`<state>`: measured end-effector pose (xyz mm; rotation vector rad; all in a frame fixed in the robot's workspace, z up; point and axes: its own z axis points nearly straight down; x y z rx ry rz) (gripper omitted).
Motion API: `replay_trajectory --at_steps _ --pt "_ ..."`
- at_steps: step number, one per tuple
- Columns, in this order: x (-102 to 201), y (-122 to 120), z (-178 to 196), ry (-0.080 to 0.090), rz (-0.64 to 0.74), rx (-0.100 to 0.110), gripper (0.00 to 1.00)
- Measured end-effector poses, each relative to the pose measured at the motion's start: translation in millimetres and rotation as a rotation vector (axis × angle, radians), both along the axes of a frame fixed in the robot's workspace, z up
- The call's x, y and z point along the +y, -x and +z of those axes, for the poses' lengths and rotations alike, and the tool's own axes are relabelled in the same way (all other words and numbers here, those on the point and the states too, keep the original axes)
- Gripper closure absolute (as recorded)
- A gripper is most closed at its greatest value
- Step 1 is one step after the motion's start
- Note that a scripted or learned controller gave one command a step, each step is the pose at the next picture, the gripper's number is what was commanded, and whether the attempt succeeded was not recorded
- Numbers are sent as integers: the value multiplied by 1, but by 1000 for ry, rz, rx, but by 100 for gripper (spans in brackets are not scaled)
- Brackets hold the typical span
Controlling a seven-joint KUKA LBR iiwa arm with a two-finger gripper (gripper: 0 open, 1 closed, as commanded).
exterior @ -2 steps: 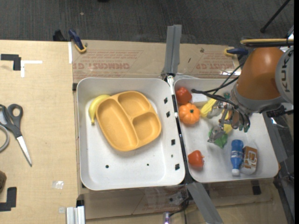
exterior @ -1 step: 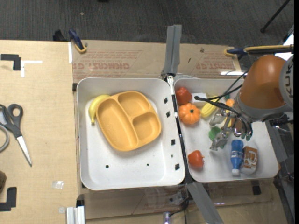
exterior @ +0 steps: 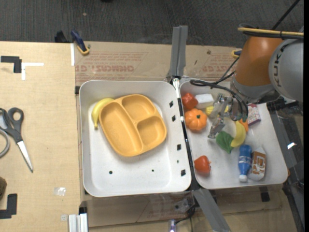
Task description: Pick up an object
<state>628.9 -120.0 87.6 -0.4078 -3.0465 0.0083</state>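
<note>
The object nearest to being picked is judged to be the small banana (exterior: 239,133), which lies in the right bin (exterior: 275,178) just below the gripper (exterior: 218,124), beside a green item (exterior: 224,141) that it touches or overlaps. Its long axis runs roughly from upper right to lower left in the camera view, curved, with the lower tip pointing towards the green item; which end bears the stalk cannot be made out. The gripper is seen low over the cluttered upper part of this bin, between the orange pumpkin-like toy (exterior: 196,120) and the banana, but whether its fingers are parted or closed cannot be told, and nothing is seen held between them. For the grasp to be done well, the fingers should be set across the banana's short width, at right angles to its long axis and near its middle, so that the curve is not allowed to roll out; the descent should be kept clear of the green item and of the white packet (exterior: 253,115) just beside. Further out, a red toy (exterior: 203,164), a blue bottle (exterior: 245,161) and a brown pouch (exterior: 259,165) lie in the lower part of the same bin, well apart from the gripper. In the left bin (exterior: 91,173) a yellow divided plate (exterior: 133,123) is set, with a larger banana (exterior: 99,110) against its rim.
</note>
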Motion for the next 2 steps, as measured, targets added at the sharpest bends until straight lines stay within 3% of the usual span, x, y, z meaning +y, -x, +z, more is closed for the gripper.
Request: replay_trajectory --at_steps 1,2 --pt "1 38 5 6 -27 -71 0" --pt "-35 87 5 7 -73 -70 0"
